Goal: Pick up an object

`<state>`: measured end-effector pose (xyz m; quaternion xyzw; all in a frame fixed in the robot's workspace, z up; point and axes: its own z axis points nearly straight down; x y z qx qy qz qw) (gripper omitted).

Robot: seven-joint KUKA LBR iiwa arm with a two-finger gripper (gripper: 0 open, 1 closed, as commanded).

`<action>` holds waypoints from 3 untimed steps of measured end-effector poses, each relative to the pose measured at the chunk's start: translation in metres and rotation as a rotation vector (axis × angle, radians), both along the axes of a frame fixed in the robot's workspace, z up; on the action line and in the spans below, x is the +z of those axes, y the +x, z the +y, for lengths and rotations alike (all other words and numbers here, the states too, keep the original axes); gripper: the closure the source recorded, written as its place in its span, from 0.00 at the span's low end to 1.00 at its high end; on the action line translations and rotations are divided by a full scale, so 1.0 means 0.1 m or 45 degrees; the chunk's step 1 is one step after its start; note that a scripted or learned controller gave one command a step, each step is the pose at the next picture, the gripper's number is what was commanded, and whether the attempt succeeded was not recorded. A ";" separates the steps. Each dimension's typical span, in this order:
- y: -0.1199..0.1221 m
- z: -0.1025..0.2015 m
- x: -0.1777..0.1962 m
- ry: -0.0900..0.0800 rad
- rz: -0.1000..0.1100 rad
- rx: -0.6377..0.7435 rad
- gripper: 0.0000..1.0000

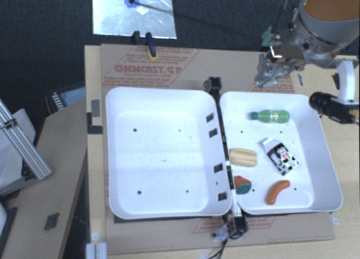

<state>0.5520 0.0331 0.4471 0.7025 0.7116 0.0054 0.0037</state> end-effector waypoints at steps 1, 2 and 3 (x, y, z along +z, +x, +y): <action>-0.68 -0.48 -0.72 -0.004 0.025 -0.021 1.00; 0.18 0.15 -0.12 -0.001 0.000 -0.003 1.00; -0.36 -0.39 -0.68 -0.005 0.023 -0.021 1.00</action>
